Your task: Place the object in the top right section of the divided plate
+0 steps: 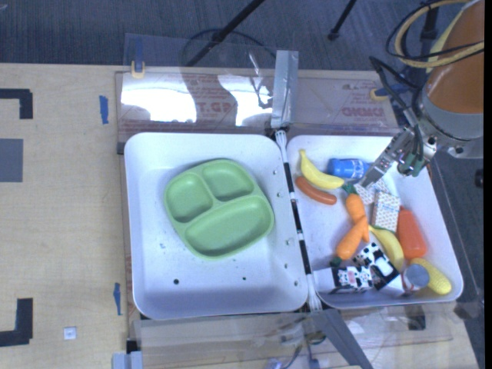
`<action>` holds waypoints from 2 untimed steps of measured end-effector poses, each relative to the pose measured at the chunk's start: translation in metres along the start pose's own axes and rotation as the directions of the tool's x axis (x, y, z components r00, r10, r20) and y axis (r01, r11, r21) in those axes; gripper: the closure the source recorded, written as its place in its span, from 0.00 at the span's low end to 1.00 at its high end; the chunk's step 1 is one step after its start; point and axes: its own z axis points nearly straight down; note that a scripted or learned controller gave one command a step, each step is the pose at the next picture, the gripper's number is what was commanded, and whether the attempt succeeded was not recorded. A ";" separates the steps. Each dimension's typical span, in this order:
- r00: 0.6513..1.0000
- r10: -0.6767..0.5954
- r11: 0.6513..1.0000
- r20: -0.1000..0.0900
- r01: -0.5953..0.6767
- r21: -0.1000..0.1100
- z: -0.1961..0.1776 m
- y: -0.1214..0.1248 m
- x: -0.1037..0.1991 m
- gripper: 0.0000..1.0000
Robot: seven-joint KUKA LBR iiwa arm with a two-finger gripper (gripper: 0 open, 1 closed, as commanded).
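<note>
Divided plate (219, 206), pale green with three sections; claw (372, 177) grip unclear

Bench (61, 237): pale wooden top with black corner marks and bits of blue tape.
Left bin (154, 283): shallow, white, resting on the bench, touching the right bin along a central seam.
Right bin (446, 229): shallow, white, resting on the bench beside the left bin.
Clear panel (192, 98): shiny sheet lying behind both bins at the bench's far edge.
</note>
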 end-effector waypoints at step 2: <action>0.952 0.306 0.952 0.001 -0.306 0.001 -0.069 -0.022 -0.036 1.00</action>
